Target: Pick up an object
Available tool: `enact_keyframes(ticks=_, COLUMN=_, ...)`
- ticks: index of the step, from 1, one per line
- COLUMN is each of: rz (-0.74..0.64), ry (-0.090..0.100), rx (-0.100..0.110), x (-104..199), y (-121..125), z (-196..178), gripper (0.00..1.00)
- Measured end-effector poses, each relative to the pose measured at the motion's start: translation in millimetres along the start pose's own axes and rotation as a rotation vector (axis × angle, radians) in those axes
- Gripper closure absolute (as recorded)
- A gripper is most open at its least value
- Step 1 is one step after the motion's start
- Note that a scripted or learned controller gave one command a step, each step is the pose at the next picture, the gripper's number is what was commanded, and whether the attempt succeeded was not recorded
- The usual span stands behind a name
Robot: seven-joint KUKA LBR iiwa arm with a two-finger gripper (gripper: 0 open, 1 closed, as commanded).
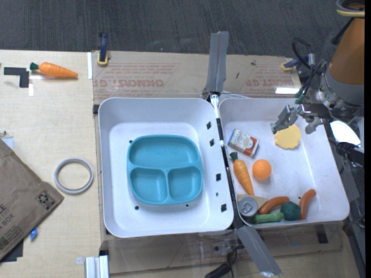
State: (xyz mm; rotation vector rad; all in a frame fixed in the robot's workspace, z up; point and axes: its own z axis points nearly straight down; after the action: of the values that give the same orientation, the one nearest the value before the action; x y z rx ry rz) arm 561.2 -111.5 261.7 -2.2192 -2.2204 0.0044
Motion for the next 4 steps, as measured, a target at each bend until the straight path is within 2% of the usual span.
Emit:
enact_keyframes(ticks=1, rz=0.001, ry=0.0, rx=0.002, x=-1, y=0, z=-8, gripper=1.0)
enact_keyframes(ticks=2, rz=0.001, ry=-0.001, rx=0.002, x=-1, y=0, z=-8, gripper=0.0)
enact_keyframes(ticks=3, rz=0.027, ry=0.0, rx=0.0, x=47, y=-52, z=72, gripper=0.0)
enact_keyframes(ticks=4, rz=0.109, ry=0.0, rx=0.0, x=14, y=-27, z=162, gripper=0.0)
